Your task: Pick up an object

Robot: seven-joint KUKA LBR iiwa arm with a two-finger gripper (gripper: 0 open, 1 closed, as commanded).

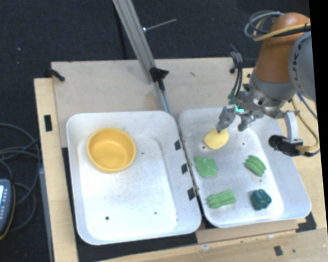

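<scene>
My gripper (235,122) hangs over the back of the right bin (278,147), open, with its two fingers spread and nothing between them. A pale yellow lump (216,139) lies on the bin floor just below and left of the left fingertip (225,124); whether they touch I cannot tell. Further forward in the same bin lie a light green piece (206,166), a ridged green piece (255,165), another ridged green piece (221,199) and a dark green piece (260,199).
The left bin (159,213) holds a yellow bowl (111,150) at its back left. A slanted metal pole (140,39) rises behind the divide between the bins. A black cable fitting (284,144) sits at the right bin's right rim.
</scene>
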